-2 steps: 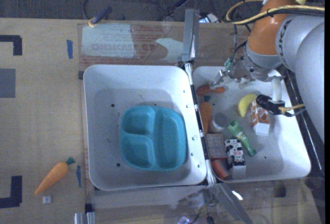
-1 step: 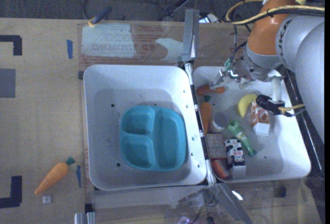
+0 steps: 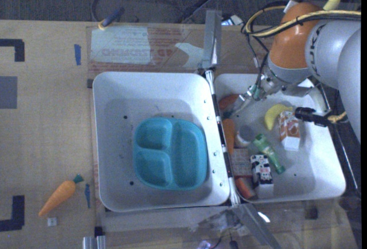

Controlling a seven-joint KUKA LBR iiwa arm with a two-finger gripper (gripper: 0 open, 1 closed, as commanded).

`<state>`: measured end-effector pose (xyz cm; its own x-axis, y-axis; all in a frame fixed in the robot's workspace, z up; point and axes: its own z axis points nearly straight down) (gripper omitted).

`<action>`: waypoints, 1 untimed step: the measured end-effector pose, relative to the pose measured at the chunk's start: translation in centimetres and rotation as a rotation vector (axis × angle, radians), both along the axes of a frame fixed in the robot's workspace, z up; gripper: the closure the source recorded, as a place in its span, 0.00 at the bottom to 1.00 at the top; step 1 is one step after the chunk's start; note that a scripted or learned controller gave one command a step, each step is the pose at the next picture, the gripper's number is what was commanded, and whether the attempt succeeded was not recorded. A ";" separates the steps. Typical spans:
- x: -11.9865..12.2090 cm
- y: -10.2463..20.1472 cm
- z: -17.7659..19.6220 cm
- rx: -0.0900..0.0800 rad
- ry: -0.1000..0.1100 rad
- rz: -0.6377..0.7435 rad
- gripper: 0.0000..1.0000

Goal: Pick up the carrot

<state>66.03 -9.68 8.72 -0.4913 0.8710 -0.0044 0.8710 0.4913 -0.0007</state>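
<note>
Carrot point(image 3: 57, 197): orange, green top. Lies on light brown bench point(image 3: 46, 127), far from gripper point(image 3: 250, 94).
Two bins: left bin point(image 3: 109, 93) white, right bin point(image 3: 327, 173) white.
Tray point(image 3: 170, 153) in left bin: blue-green.
Arm point(image 3: 338, 47): grey, with orange band point(image 3: 293, 35).
Just past gripper, yellow thing point(image 3: 275, 115).
Beside it, small carton point(image 3: 289, 131): white and orange-brown.
Below gripper, green bottle point(image 3: 268, 152).
Little box point(image 3: 261, 168): white with black spots.
Bench has black marks point(image 3: 12, 50) and blue tape point(image 3: 77, 54).

Grey arm point(image 3: 338, 47), orange wrist band point(image 3: 292, 35)
</note>
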 end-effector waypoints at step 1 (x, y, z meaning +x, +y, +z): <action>0.6 -0.4 -0.2 0.010 0.008 -0.127 0.00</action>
